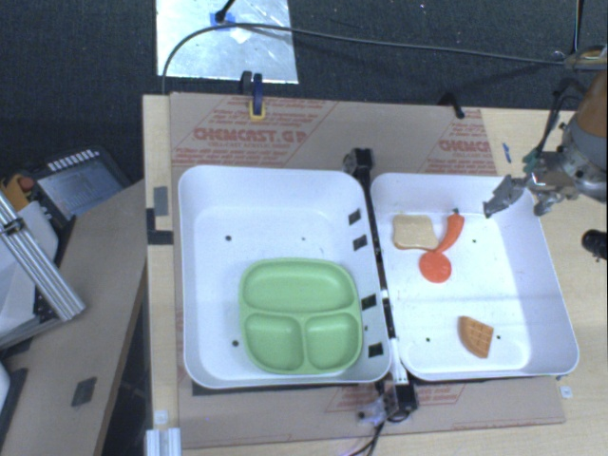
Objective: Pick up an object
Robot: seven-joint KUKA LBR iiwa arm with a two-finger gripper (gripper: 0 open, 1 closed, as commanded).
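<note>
Dark carpet floor, wooden bench, shiny metal sheet behind it

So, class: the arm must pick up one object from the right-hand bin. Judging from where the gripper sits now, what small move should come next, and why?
Probably a short move left and down toward the orange carrot-shaped toy. The gripper sits at the right bin's upper right rim, holding nothing visible, and that toy, beside the bread slice, looks nearest. The waffle piece lies farther off.

In the right bin, a tan bread slice lies flat near the far-left corner, an orange carrot just beside it, a waffle wedge towards the near edge.
</note>
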